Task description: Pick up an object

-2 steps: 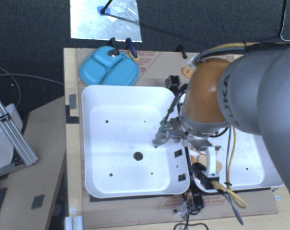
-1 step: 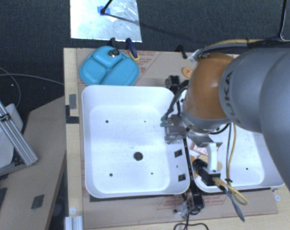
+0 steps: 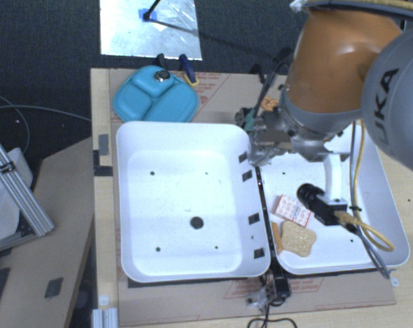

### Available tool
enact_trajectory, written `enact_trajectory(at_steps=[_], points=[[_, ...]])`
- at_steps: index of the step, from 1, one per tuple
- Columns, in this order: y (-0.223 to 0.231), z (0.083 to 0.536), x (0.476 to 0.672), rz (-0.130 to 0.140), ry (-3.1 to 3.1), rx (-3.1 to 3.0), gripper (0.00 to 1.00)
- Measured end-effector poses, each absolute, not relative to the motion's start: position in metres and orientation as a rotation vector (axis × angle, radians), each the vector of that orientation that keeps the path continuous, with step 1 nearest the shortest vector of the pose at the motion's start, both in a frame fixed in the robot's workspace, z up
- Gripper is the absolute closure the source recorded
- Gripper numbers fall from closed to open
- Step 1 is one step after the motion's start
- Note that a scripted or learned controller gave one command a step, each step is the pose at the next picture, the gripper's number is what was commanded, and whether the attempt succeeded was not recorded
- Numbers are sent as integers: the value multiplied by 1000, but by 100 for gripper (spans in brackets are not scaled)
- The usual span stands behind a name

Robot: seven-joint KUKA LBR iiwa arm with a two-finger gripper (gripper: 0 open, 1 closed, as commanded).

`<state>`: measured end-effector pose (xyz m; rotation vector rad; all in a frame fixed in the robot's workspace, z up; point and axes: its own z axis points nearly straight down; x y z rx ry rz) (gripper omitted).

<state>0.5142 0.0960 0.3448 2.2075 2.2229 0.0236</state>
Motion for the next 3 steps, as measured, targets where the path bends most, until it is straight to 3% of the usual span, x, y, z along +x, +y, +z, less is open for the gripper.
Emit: enact_trajectory(at_steps=[1,2,3], points=[[95,347,514,7,2229,2209,100],[132,286,521,-2,2229,2216,100],[111,453,514,30,2218,2209,100]])
